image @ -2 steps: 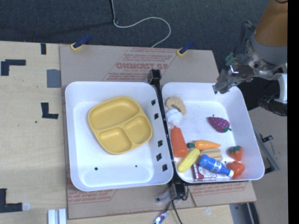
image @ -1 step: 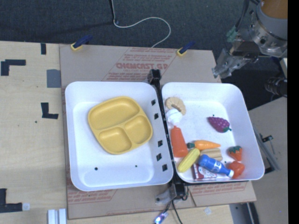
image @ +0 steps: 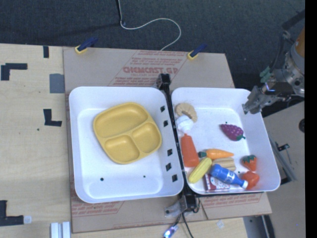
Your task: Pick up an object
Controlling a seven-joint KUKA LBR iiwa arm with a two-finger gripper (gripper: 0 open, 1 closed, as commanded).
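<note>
Nearest cam, right bin (image: pixel 257 148) front: 1 blue bottle (image: pixel 229 176), 1 corn (image: pixel 199 169), 2 carrots, 1 purple grape bunch (image: pixel 232 131). Left bin: 1 yellow tray (image: pixel 128 132). Gripper (image: pixel 251 104) at right bin rim, jaws' state unclear.

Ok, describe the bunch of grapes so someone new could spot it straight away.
Look in the right-hand white bin, in its open upper right area. The purple grape bunch lies there alone, apart from the pile of toy food lower down; it is the only purple item.
</note>
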